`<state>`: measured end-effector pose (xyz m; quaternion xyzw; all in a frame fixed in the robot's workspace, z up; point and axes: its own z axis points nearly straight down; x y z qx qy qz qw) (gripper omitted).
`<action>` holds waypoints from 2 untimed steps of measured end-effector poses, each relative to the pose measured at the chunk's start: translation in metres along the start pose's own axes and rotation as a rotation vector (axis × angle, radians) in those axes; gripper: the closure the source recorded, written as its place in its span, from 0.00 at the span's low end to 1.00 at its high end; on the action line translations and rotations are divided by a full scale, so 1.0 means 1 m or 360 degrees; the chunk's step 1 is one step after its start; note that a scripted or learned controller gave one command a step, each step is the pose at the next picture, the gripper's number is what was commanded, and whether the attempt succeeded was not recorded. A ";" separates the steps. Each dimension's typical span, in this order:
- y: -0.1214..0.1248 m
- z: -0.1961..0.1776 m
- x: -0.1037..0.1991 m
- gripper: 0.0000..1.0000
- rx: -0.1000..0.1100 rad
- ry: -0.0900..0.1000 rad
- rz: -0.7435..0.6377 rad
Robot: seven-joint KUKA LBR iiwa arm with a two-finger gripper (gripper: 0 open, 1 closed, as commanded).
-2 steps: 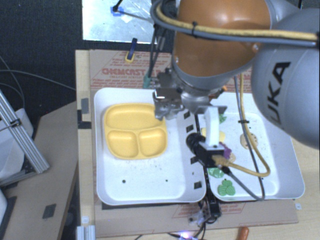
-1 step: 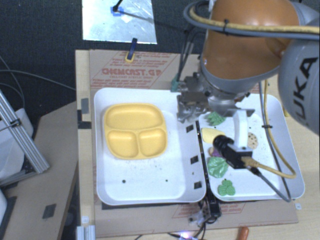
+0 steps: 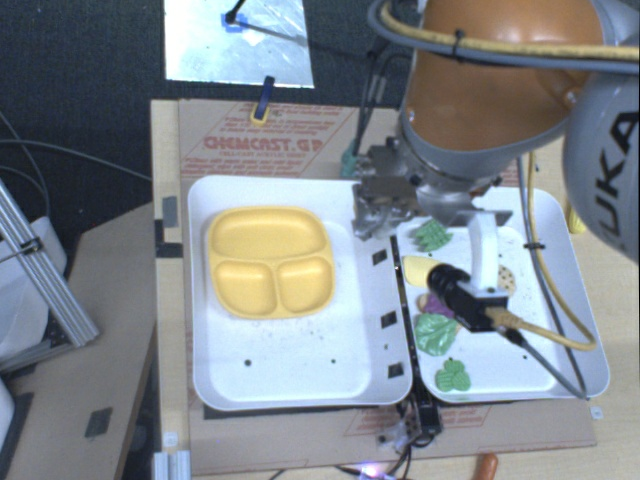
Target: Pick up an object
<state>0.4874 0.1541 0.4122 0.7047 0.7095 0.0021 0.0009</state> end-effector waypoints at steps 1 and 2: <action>0.001 -0.011 0.000 1.00 -0.0003 0.0001 -0.0007; 0.001 -0.022 0.001 1.00 -0.0006 0.0002 -0.0016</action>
